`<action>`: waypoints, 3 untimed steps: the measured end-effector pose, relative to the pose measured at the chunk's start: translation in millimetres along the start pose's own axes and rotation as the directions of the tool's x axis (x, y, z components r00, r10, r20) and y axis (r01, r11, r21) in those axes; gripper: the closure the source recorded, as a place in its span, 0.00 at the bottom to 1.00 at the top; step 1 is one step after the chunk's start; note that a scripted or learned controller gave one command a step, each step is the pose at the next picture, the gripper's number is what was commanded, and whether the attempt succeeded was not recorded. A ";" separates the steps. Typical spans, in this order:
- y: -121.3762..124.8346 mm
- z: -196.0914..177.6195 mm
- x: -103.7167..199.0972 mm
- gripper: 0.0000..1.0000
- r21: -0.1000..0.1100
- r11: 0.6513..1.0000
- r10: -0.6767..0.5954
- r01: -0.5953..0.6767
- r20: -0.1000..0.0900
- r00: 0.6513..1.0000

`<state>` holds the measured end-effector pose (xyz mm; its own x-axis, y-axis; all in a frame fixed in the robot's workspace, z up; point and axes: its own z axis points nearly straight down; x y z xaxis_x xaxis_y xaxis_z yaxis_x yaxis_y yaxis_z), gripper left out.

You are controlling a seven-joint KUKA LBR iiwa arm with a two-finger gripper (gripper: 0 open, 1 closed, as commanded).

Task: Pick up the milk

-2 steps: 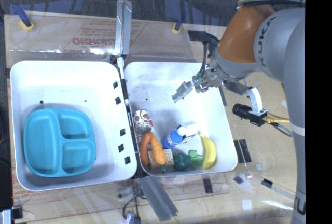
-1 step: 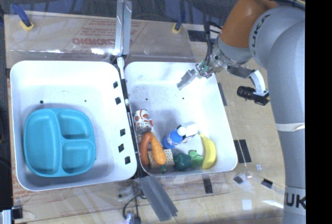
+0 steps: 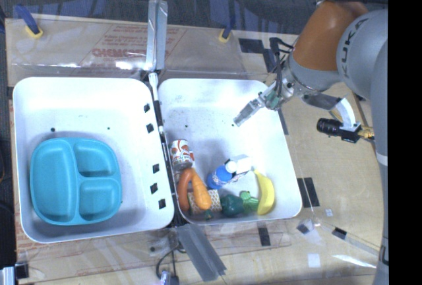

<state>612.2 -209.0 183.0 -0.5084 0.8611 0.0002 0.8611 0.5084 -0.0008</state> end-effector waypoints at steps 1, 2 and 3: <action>-2.7 83.2 2.7 0.00 0.001 1.000 -0.006 0.006 -0.001 1.000; 38.7 26.0 -24.3 0.00 -0.002 0.998 -0.067 0.067 0.002 0.998; 18.4 85.4 -9.9 0.00 0.000 0.992 -0.129 0.129 0.000 0.992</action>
